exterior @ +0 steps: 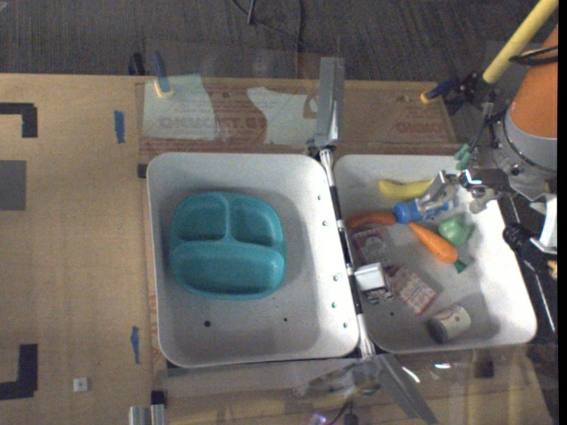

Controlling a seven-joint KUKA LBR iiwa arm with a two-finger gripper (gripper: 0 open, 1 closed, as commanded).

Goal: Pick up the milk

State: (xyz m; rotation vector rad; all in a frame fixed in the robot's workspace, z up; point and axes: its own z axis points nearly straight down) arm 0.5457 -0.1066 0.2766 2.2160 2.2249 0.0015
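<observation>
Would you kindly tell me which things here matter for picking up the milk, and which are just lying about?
For the job:
small white milk carton
metal two-finger gripper
right white bin

Lying about:
orange carrot
yellow banana
green pepper-like item
small tan can
teal divided plate

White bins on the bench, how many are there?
2. One shallow white bin sits on the camera view's left, holding a teal divided plate. The other shallow white bin sits right beside it, holding the toy food.
</observation>
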